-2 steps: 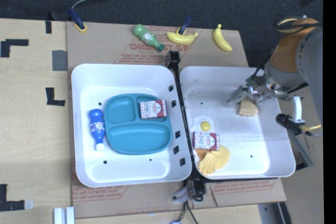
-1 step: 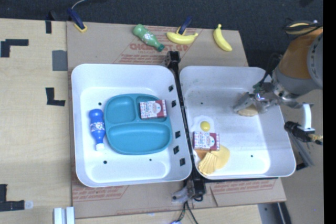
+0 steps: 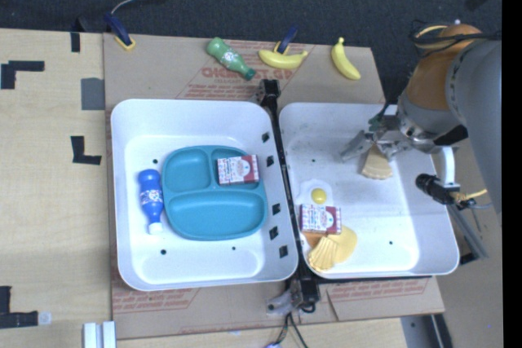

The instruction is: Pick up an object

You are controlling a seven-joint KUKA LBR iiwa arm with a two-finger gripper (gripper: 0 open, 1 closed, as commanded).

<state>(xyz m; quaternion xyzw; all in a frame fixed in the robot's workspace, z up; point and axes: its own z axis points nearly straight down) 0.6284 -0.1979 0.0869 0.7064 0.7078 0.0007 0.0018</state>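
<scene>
White bins sit on cardboard over a wooden bench. From left: blue bottle and blue tray, then the tan piece in the right bin. My gripper stands spread just above it, gripping nothing. I fear the flat piece slides away as the gripper closes.
</scene>
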